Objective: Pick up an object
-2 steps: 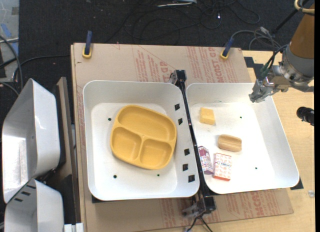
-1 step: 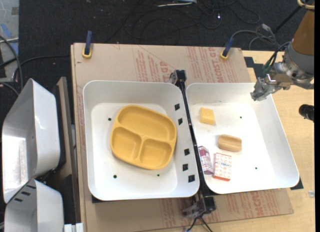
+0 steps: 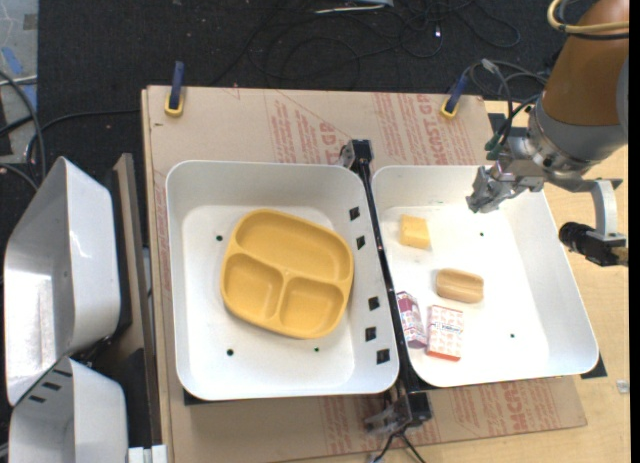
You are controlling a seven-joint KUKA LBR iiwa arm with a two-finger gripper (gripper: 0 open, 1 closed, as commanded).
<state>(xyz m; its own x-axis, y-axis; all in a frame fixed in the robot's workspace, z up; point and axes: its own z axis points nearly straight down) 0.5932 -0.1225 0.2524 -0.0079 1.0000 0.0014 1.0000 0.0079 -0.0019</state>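
In the right bin [image 3: 560, 281] I see four small things that I could pick: a yellow block [image 3: 416, 232] near the bin's upper left, a tan bread-like piece [image 3: 459, 285] in the middle, and lower down a small packet [image 3: 408, 317] lying just beside a red-and-white card box [image 3: 446, 331]. The end effector [image 3: 484, 197] hangs over the upper part of this bin, to the right of the yellow block and apart from it; nothing is between its parts, and whether it is spread or pressed together I cannot tell from this angle. I judge the yellow block to be the nearest target. To do this step well, I would first bring the tool straight above the block, turn it to meet two flat sides, then descend slowly. The left bin [image 3: 190, 251] holds a yellow divided tray [image 3: 285, 273]. Both bins rest on the tabletop [image 3: 300, 121].
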